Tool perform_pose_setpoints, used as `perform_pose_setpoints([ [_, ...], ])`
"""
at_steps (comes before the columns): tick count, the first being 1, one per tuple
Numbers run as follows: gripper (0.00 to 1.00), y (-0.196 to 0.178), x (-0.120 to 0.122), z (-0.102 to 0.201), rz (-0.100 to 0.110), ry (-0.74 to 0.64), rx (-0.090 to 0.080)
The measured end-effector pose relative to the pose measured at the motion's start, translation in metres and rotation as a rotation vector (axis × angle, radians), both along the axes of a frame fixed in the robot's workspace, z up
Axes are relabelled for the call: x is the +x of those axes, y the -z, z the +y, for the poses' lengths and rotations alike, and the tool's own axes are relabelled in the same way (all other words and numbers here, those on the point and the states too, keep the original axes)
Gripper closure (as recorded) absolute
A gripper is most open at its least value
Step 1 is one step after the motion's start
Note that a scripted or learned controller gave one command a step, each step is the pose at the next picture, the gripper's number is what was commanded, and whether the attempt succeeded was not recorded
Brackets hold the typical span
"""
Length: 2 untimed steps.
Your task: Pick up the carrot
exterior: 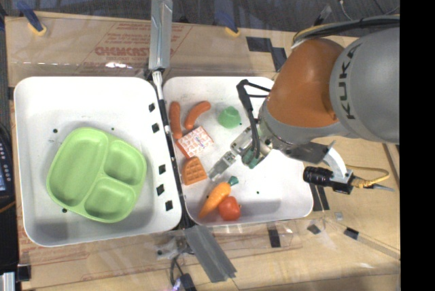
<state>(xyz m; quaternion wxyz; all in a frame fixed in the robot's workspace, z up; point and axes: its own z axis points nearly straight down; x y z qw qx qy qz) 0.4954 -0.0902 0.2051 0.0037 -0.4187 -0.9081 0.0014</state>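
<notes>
Bench (367,242): we see a tan wooden surface.
Printed sheet (88,38): brown with red lettering, lying flat on the far part of the bench.
Left bin (24,147): white and shallow, resting on the bench.
Right bin (289,204): white and shallow, touching the left bin along one edge.
Upper tape strip (161,31): grey, running across the sheet to the seam between the bins.
Lower tape strip (211,255): grey and slanted, at the seam's near end.
Black tape pieces (273,236): we note these just beside the right bin's near edge.

Glossy plastic carrot (216,195), smooth white bins (27,167).
</notes>
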Motion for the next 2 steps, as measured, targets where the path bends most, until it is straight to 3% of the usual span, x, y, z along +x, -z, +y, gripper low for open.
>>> perform_pose_setpoints([
  [1, 0.0, 0.1155, -0.0204, -0.0265, 0.0, 0.241, 0.0],
  [2, 1.0, 0.1078, -0.0203, -0.0273, 0.001, 0.239, -0.003],
])
